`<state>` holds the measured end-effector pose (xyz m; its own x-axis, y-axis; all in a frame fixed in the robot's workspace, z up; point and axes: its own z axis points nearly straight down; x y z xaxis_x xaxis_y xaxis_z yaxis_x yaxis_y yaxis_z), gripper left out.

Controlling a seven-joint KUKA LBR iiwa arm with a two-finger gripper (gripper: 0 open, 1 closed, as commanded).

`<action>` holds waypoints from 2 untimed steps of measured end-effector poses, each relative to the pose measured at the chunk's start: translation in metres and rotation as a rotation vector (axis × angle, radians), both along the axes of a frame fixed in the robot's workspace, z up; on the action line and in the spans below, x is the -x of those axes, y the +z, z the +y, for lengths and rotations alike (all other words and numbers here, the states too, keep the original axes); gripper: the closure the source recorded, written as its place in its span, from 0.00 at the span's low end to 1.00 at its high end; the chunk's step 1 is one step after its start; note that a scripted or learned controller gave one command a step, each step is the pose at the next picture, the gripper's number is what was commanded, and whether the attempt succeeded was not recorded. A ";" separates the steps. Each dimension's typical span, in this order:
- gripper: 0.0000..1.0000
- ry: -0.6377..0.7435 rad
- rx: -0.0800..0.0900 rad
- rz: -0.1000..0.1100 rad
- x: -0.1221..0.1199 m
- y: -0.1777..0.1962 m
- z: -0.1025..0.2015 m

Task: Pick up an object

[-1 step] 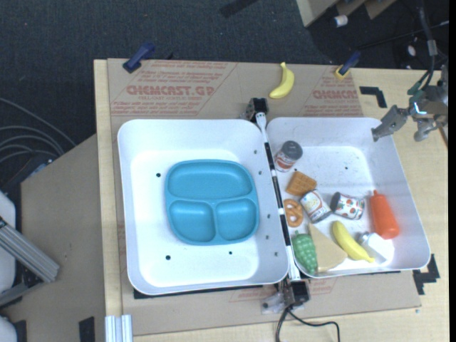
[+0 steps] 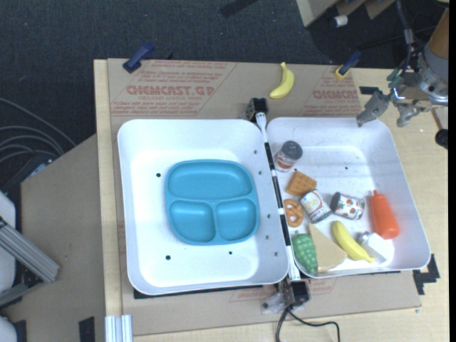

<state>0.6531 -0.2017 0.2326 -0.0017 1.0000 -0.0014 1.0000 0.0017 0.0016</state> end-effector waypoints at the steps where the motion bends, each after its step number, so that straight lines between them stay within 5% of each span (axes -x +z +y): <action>1: 0.00 0.000 -0.002 0.003 -0.002 -0.130 0.011; 2: 0.00 0.000 -0.003 0.004 -0.013 -0.148 0.047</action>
<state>0.6664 -0.1543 0.0849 -0.0016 1.0000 0.0014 1.0000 0.0016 -0.0029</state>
